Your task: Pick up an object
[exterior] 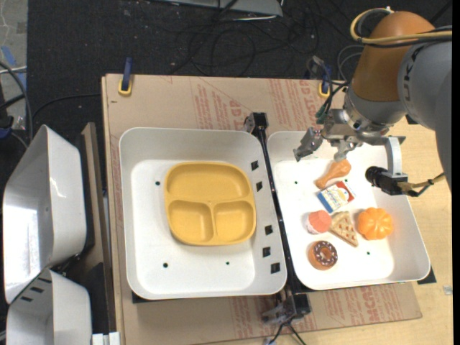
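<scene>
The right bin (410,264) holds several toy foods: an orange drumstick (335,170), a small white, blue and red carton (335,196), a pink piece (318,222), a tan waffle wedge (346,229), an orange pumpkin-like fruit (374,223) and a chocolate donut (323,254). My gripper (327,146) hangs over the far end of this bin, just beyond the drumstick. Its fingers (309,144) are spread open and nothing is between them.
The left bin (144,264) holds a yellow divided plate (211,201). A black bracket strip (269,192) runs between the bins. The arm's grey body and orange band (388,56) rise at the upper right. Grey containers (39,207) stand off the bench to the left.
</scene>
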Action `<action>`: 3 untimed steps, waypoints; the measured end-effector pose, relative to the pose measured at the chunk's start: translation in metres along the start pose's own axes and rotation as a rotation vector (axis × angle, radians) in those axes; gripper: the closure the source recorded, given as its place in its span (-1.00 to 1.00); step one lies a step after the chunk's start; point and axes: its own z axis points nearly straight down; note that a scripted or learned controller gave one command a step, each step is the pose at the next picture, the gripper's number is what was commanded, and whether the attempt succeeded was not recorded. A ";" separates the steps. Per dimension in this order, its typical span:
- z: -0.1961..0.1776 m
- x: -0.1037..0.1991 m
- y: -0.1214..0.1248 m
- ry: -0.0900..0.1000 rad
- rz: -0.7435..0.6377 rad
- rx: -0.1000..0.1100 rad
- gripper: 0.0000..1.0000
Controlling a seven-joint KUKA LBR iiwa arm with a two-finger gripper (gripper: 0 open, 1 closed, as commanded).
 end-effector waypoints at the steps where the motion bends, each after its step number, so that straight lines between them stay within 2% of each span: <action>1: -0.008 0.000 0.003 -0.002 -0.002 -0.014 -1.00; 3: 0.107 0.000 0.008 -0.002 0.000 -0.011 -1.00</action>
